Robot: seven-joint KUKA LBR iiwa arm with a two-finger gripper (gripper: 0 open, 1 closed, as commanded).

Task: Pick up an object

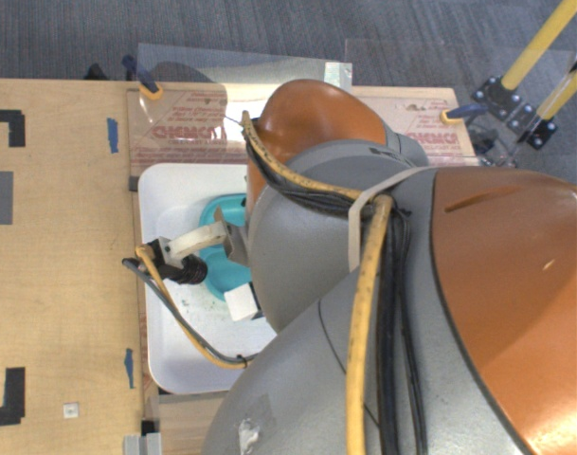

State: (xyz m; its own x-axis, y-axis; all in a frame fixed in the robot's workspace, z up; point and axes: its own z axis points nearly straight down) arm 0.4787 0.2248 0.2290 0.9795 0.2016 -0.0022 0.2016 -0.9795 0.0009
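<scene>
Camera view showed a teal object (224,275) lying in the left white bin (157,190), near that bin's right-hand side. The end effector (235,252) sat low over the bin, just beside the teal object or touching it; which could not be told. The teal showed in two patches, one above the other, so its long axis probably ran up and down the view. The grey arm (364,254) hid the object's right side, the right bin and much of the counter (61,254). Whether the end effector was spread or closed could not be told.
</scene>
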